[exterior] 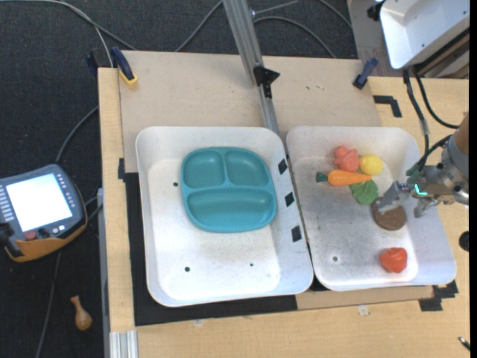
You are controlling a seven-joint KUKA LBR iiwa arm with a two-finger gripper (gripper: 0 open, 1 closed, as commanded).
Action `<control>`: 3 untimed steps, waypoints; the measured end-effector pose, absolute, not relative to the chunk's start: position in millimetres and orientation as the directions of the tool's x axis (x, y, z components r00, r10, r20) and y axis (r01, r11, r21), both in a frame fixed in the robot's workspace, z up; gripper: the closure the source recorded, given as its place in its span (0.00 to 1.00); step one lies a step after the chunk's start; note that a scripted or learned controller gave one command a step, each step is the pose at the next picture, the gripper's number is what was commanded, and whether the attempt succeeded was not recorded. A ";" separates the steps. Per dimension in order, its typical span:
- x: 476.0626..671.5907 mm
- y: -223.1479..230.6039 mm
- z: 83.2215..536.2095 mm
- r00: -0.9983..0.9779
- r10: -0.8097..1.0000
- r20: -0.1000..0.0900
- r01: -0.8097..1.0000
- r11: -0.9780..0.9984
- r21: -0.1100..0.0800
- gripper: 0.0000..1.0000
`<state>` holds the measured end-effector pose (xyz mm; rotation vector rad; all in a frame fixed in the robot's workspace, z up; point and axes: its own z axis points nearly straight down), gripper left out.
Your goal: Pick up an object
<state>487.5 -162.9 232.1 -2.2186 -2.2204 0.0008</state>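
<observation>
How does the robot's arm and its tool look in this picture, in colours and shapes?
The tool at the right edge is built of grey metal parts with a small teal-green light spot on its body. Behind it sits a rounded grey wrist section. Black cables hang down toward it from a white housing above.
</observation>
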 end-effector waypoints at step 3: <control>486.3 -170.0 112.2 0.001 1.000 0.004 1.000 0.000 -0.008 0.00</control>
